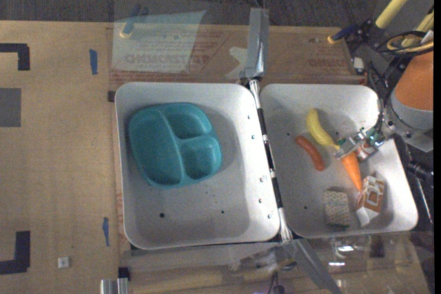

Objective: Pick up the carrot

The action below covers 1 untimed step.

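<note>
Single robot arm (413, 96), entering at right: a rounded orange band above a pale grey wrist collar. Below the collar, a small metallic two-finger gripper (360, 146) with silver blocks and dark fittings, bearing tiny green and red marks. Dark cables and black brackets cluster beside the arm's upper housing.

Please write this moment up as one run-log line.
task: pick up carrot | tool at thick end of carrot, right bin | carrot lying in bin | banana, sausage alongside
</note>
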### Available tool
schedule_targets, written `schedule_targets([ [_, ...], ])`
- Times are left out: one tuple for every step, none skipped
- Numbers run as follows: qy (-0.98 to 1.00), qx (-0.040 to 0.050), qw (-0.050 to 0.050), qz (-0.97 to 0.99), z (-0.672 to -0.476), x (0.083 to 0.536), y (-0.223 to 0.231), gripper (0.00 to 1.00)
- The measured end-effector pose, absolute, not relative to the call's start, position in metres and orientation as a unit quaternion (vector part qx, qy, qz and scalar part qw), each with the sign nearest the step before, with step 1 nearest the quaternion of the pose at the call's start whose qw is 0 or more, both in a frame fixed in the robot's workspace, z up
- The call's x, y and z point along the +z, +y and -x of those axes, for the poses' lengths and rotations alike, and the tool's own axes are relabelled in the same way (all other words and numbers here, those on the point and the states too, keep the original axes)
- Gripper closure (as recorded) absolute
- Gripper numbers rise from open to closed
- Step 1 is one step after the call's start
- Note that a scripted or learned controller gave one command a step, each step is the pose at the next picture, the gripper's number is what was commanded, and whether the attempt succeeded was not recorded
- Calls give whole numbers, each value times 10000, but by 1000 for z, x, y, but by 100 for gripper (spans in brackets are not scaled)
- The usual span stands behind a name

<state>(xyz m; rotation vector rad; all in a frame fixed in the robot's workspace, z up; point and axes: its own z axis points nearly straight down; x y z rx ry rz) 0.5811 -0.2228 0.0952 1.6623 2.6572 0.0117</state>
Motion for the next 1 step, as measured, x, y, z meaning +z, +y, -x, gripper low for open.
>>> schedule_targets([
  [8555, 0, 6, -5178, -589, 175, -226, 100],
])
